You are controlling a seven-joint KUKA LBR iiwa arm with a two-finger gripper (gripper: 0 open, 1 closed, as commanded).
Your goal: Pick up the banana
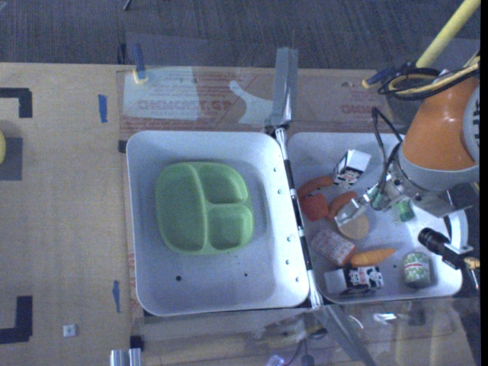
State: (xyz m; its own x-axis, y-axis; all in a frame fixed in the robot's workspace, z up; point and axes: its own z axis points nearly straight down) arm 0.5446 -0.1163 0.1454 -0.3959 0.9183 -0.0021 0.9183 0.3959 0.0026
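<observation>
The gripper (357, 213) hangs low over the middle of the right bin (446, 284), at the end of the grey arm with its orange band (436, 132), which reaches in from the right. Its tip sits right above a round tan item (357, 227). From this angle I cannot tell whether the gripper is apart, together, or clamped on anything.

The right bin is crowded. Just left of the gripper lie several orange-red pieces (314, 197), close together and near the wall shared with the other bin. A small white-and-black carton (351, 166) stands toward the bin's far side. Below the tan item sits a pinkish packet (332, 245), and beside that a carrot (372, 256) lies slantwise. A second white-and-black carton (362, 277) rests against the near wall, and a green-labelled can (417, 269) stands in the near right corner. A small green thing (404, 210) lies just right of the gripper, partly under the arm's cables.

I cannot tell which of these, if any, is the banana; nothing among them reads plainly as one, and the arm covers part of the bin's right side.

The left bin (145, 280) holds a green divided plate (204, 207), lying flat near its middle, well apart from the gripper.
</observation>
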